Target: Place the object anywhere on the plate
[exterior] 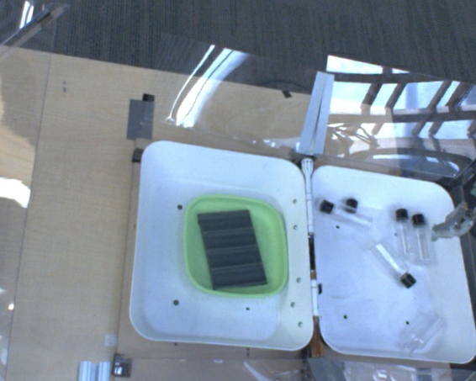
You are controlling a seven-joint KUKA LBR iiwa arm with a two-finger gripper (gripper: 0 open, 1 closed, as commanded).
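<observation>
We see two white bins: the left bin (146, 303) bears a green plate (191, 248) already carrying a dark ribbed block (232, 249); the right bin (459, 336) holds several clear vials with black caps (392, 265), scattered well apart. The gripper (454, 223) hangs at this bin's far right rim; we cannot tell how its jaws stand or whether they hold anything. We judge the vials light, stiff, smooth and apt to roll or slip, perhaps fragile; a hold across mid-barrel seems best.
</observation>
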